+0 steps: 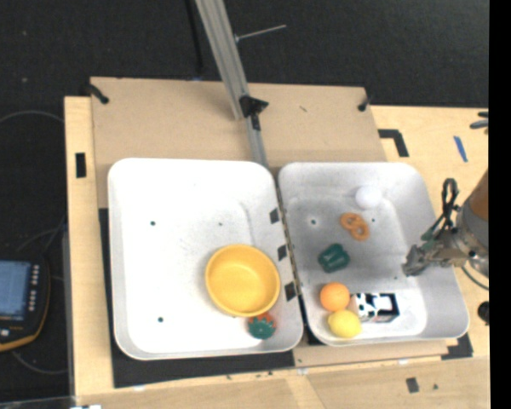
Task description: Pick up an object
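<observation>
Nearest the camera runs the front edge of the pale wooden counter (pixel 196 386), which stands on a dark floor (pixel 34 49). A handheld pendant with a blue screen (pixel 8 301) lies off the counter's left side, and a grey metal pole (pixel 226 54) slants up from behind the bins.

Two shallow white bins sit side by side on the counter. The right bin (pixel 426 313) holds most of the pickable things. At its front edge a yellow lemon-like fruit (pixel 344 324) touches an orange ball (pixel 334 296) just behind it, and a black-and-white block (pixel 378 306) lies just beside both. Nearer the middle rests a dark green piece (pixel 333 257). Behind that is a small orange ring-shaped thing (pixel 354 224), and farther back a white ball (pixel 368 197), pale against the bin floor.

The left bin (pixel 153 228) carries a yellow bowl (pixel 243 279), upright, near its front right corner. A small red-and-green toy (pixel 261 325) sits just in front of the bowl against the bin's front rim.

The grey arm enters from the right, its orange band (pixel 479 196) at the frame's edge. The hand (pixel 416 261) hangs over the right side of the right bin, well apart from the objects. Nothing is seen between its fingers, and whether they are apart or together cannot be told.
</observation>
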Tool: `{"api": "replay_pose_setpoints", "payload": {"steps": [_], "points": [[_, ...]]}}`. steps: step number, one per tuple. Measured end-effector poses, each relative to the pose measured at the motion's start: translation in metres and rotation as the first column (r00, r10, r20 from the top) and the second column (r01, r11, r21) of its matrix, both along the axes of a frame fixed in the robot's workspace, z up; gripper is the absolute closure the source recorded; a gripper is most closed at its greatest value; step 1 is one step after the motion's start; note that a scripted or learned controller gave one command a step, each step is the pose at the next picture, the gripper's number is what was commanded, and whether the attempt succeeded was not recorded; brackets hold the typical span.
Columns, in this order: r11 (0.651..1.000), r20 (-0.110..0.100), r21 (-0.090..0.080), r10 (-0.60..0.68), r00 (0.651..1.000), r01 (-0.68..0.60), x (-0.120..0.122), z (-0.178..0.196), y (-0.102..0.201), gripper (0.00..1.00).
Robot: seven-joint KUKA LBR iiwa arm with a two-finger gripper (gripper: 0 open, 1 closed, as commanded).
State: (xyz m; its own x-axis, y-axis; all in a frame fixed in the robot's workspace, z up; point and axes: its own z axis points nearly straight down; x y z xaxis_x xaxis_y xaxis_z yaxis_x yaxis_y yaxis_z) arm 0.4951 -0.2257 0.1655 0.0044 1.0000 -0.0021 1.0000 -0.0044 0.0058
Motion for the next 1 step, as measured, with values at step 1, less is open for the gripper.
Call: {"api": "replay_pose_setpoints", "payload": {"steps": [1], "points": [[1.0, 0.003, -0.002, 0.008, 1.0, -0.008, 0.0072, 0.0628, 0.0024, 1.0]]}}
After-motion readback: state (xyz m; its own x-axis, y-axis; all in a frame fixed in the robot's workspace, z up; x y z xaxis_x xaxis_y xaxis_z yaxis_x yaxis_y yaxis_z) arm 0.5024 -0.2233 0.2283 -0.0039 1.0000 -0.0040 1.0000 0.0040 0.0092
